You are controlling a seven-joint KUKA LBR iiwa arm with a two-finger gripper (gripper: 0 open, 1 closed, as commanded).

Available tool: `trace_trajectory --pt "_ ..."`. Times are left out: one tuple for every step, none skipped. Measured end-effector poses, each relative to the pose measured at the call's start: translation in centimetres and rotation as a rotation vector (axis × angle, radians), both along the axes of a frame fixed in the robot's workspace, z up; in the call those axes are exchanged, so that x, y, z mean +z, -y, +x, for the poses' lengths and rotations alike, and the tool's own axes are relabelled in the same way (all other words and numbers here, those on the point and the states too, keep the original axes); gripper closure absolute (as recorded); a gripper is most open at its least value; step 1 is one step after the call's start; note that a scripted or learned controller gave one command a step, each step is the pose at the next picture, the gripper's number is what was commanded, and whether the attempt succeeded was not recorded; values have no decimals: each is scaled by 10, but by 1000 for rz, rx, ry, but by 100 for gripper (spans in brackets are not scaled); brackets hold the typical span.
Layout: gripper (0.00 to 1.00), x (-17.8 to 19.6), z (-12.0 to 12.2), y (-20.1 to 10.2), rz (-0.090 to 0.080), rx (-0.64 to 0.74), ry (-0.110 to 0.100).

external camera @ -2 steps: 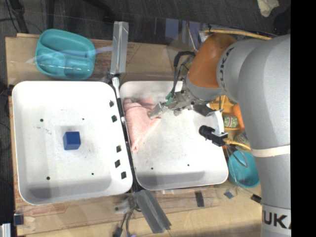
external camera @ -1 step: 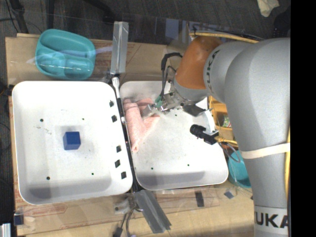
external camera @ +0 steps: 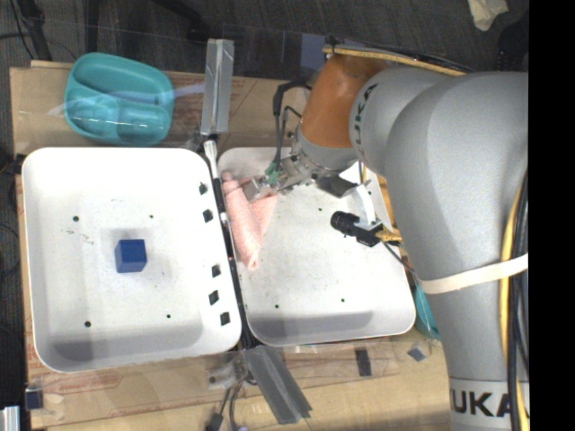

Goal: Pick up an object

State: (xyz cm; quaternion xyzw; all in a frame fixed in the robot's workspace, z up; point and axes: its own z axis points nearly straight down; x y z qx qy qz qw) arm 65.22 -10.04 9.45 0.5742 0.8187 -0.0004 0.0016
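Note:
A pink cloth-like object lies along the left wall of the right bin, reaching from the far corner toward the middle. My gripper is low at the far left corner of that bin, right at the top end of the pink object. The arm's wrist covers most of the gripper. A blue cube sits in the left bin, left of its middle.
A teal plastic container rests on the bench behind the left bin. A black connector hangs off the arm over the right bin. The large grey arm body covers the right side of the bench.

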Motion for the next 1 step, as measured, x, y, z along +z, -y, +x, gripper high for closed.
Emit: trace_trajectory --pt "100 11 1 -1 0 4 0"
